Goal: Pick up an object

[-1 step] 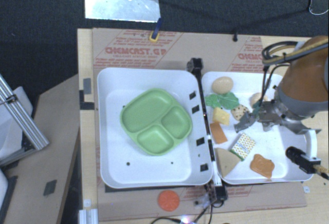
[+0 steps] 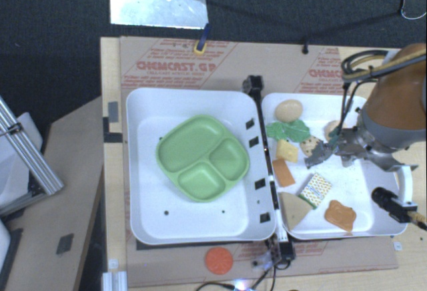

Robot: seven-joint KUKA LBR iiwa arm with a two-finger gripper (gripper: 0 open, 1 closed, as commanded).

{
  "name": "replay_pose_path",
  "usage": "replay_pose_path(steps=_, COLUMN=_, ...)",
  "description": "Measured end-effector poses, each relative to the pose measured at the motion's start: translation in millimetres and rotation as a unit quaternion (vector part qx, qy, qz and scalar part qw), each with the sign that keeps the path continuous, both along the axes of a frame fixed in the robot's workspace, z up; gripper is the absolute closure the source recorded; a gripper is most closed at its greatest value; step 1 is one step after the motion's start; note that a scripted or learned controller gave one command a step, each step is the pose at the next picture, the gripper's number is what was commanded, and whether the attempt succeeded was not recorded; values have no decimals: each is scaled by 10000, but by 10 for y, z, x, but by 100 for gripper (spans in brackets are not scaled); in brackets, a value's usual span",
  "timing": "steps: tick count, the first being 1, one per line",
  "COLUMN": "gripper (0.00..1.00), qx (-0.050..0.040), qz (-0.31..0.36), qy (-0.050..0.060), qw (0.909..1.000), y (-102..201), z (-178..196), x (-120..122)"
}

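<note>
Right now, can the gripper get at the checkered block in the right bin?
Probably yes. The gripper hangs just above the checkered block, which lies flat with bare floor around it; the orange wedge and tan triangle sit apart.

A green plate point(image 2: 202, 157) with three parts sits in the left white bin point(image 2: 143, 116), and the right white bin point(image 2: 373, 226) holds toy food like a tan egg point(image 2: 288, 110), a green leaf point(image 2: 288, 129), yellow cheese point(image 2: 287, 150) and a brown toast point(image 2: 340, 215), with the gripper point(image 2: 319, 153) low over them.
</note>
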State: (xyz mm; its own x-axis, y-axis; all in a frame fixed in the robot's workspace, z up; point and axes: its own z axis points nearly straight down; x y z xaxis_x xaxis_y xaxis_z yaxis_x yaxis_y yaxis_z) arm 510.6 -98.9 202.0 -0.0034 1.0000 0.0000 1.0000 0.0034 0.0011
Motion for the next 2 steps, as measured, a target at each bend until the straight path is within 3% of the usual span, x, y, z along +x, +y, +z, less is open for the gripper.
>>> replay_pose_path(steps=2, gripper=0, qx=5, qz=-12, qy=19, qw=10000, y=-119, z=-1021, x=69)
